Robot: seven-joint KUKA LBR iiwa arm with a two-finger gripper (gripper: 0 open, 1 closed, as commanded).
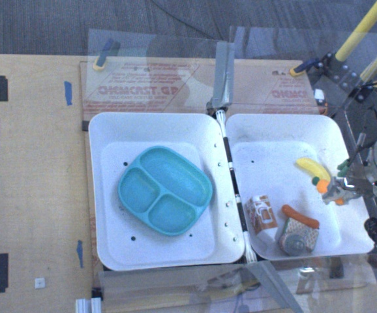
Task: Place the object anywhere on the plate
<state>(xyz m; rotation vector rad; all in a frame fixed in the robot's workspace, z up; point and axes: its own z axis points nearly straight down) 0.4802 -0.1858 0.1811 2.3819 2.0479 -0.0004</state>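
Note:
A teal plate (165,189) with three compartments lies in the left bin (104,149), and nothing rests on it. The right bin (276,132) holds a yellow banana (311,168), a small orange piece (321,187), an orange sausage (299,215), a brown carton (261,214) and a patterned pouch with a grey cap (297,238). My gripper (340,191) hangs low at the right bin's right side, just right of the small orange piece and below the banana's end. Whether it touches either one is unclear.
A ridge where the two bins meet (231,188) separates the plate from the objects. Clear panels and a metal post (223,77) stand behind the bins. Yellow-handled clamps (361,28) sit at the back right. The wooden bench (32,194) extends to the left.

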